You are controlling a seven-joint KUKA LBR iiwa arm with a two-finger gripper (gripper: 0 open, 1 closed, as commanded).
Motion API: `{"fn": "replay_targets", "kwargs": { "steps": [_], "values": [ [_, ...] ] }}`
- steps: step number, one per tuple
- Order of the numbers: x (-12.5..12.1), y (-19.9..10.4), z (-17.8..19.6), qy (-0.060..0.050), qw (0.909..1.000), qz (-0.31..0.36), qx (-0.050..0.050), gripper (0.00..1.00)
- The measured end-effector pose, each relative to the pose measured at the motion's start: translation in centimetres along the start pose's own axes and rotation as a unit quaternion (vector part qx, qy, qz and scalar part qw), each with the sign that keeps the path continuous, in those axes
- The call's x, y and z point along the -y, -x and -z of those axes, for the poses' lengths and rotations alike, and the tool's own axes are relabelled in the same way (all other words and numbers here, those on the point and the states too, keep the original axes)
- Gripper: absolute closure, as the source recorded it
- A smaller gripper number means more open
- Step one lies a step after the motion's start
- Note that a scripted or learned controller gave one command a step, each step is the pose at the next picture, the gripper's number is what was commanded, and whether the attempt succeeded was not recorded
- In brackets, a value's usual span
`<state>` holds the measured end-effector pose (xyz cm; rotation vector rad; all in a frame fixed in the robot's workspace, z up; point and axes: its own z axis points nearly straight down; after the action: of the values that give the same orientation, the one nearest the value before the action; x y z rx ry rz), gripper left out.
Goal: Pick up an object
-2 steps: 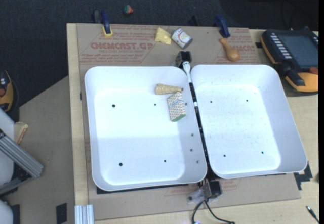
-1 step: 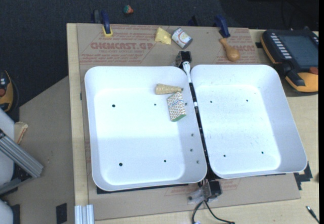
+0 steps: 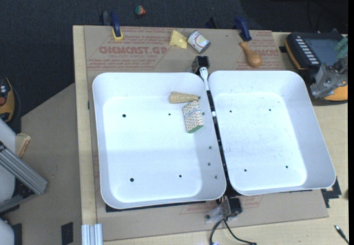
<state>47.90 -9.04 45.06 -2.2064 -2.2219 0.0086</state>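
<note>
Two shallow white plastic bins sit side by side on a brown cardboard-covered board (image 3: 138, 50), inner rims touching along the middle.

Left bin (image 3: 110, 128): two candidate objects, both in the far right part near the shared rim.
- tan, stubby log-shaped piece (image 3: 183, 97), lying roughly crosswise
- green-and-white patterned packet (image 3: 192, 116), just below the tan piece and just beside or touching it; can't tell which

Right bin (image 3: 265, 128): white floor with small dark specks and a few black holes.

Behind the bins, on the board:
- yellow wedge-shaped scrap (image 3: 178, 39), right next to a small white-and-grey box (image 3: 198, 41)
- brown wooden pear-shaped piece (image 3: 251, 56), near the right bin's far rim
- two blue clamps on the far edge, one left (image 3: 116, 24), one right (image 3: 241, 27)
- black clip (image 3: 202, 64) where the two rims meet

Far right: dark pendant with an orange trim (image 3: 310, 50) on the bench. A small multicoloured ball (image 3: 140, 10) lies on the dark floor beyond the board.
</note>
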Motion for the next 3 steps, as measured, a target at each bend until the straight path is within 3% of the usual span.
{"fn": "replay_targets", "kwargs": {
  "steps": [1, 2, 3],
  "values": [
    [0.0, 0.0, -14.3, -0.003, 1.0, -0.004, 0.0, 1.0],
    [0.1, 13.6, -12.0, 0.008, 0.9999, -0.01, 0.006, 1.0],
    [-1.7, 5.6, -21.6, 0.001, 1.0, 0.0, -0.001, 1.0]
  ]
}}
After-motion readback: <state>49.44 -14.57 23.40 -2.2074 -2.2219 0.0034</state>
